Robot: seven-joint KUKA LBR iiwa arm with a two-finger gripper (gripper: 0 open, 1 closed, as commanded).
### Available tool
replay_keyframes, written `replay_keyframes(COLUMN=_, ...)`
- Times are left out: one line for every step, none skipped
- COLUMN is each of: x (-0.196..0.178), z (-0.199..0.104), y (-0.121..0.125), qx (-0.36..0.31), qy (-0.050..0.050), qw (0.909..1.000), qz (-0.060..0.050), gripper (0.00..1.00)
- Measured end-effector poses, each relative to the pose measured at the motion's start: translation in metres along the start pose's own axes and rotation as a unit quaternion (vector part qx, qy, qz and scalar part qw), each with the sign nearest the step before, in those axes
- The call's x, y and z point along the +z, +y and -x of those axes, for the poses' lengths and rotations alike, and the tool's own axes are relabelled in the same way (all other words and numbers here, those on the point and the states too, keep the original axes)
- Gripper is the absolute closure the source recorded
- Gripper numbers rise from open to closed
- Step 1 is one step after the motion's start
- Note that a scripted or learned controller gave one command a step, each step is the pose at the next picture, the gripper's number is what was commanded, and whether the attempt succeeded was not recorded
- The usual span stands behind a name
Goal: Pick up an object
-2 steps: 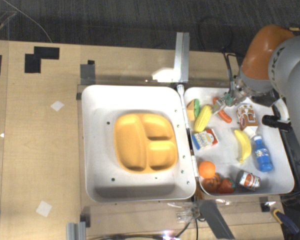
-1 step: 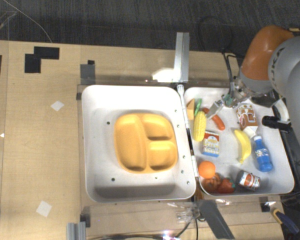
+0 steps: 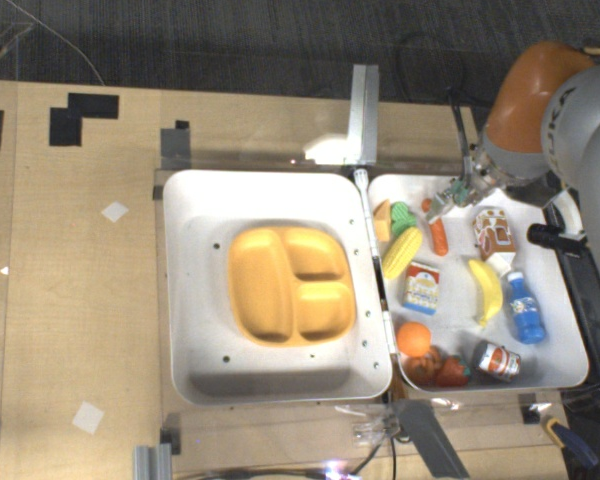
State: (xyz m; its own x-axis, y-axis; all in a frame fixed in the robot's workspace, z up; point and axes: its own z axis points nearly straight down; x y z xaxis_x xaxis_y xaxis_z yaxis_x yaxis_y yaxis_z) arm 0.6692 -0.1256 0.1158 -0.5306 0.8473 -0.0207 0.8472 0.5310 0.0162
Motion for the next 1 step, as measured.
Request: replay_keyframes(x=-0.0726, z=-0.0497, y=0.0352, qx=0.309, qy=0.006, qw=0.951, qz=-0.007, gripper=1.0)
